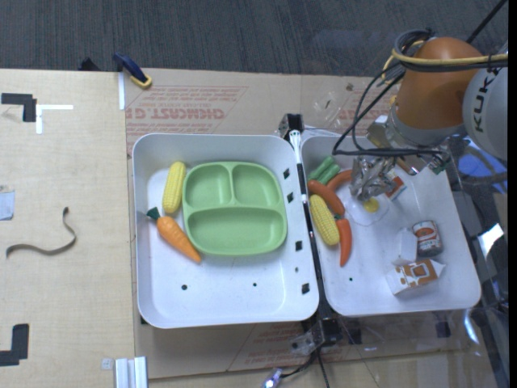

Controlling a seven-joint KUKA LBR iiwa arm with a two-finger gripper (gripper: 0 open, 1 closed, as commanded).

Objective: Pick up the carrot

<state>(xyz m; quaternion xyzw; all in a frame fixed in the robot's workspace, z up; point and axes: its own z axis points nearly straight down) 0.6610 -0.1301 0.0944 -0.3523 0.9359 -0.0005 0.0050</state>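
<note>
A carrot (178, 238) with a green top lies in the left bin (218, 301), slanted against the lower left edge of the green divided plate (234, 208). My gripper (370, 186) hangs over the upper middle of the right bin (388, 293), far to the right of that carrot. Just left of the gripper lie orange-red carrot-like pieces (327, 194) and a corn cob (325, 220). A small yellow item (371, 206) lies right under the gripper.
Another corn cob (173, 186) lies left of the plate. The right bin also holds a green vegetable (325, 169), a red pepper (345, 242), a small can (426, 238) and a carton (418, 274). Cables run from the arm across the bin's top.
</note>
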